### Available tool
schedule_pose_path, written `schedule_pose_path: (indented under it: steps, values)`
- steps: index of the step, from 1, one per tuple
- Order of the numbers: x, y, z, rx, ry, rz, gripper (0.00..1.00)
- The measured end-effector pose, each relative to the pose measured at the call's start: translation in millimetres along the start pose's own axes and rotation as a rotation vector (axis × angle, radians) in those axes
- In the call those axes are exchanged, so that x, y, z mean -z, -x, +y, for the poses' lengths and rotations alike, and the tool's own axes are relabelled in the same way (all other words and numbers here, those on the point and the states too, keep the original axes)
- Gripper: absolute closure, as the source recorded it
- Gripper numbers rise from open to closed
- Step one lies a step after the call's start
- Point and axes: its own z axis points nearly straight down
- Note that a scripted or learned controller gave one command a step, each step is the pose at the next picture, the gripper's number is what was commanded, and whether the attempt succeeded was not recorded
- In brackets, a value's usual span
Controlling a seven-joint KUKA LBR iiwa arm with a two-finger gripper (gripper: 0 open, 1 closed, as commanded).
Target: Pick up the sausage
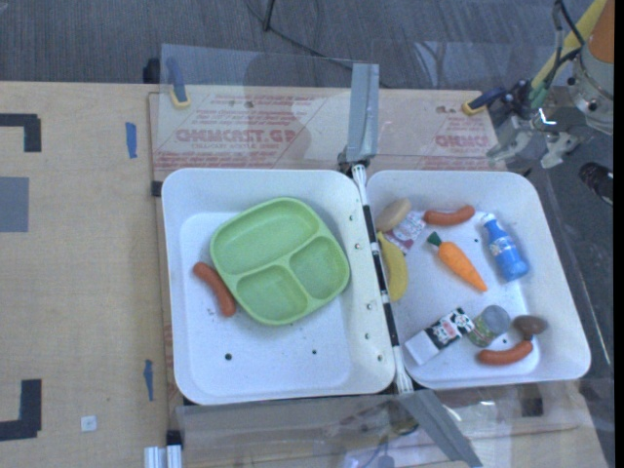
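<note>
From the camera view above the surface, two white bins sit side by side. The gripper (539,136) hangs at about 1 o'clock, past the back rim of the right bin (565,261), well apart from everything inside. It is too small and blurry to tell if it is open or closed, and nothing can be seen in it.

There are three sausages. One sausage (214,289) lies in the left bin (185,203), at 9 o'clock of the green plate (281,259), just beside its rim. A second sausage (449,216) lies at 12 o'clock in the right bin, near the carrot (458,264) and the blue bottle (504,247). A third sausage (505,355) lies at 5 o'clock in that bin, touching or almost touching a brown lump (529,326).

The arm could go for the carrot by mistake, since it is orange-red and long too. By the plate, the rim could block the grab. A round sausage may also roll or slip out.

The cardboard (244,135) behind the bins has red letters, too blurry to read for sure. A little black and white box (439,334) has a label that cannot be read.
</note>
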Motion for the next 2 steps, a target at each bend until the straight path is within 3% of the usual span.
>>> schedule_pose_path:
  steps: [1, 2]
  values:
    - [63, -20, -8, -0.052, 0.002, -0.001, 0.0]
    - [-124, -43, 12, 0.044, 0.0, 0.0, 0.0]
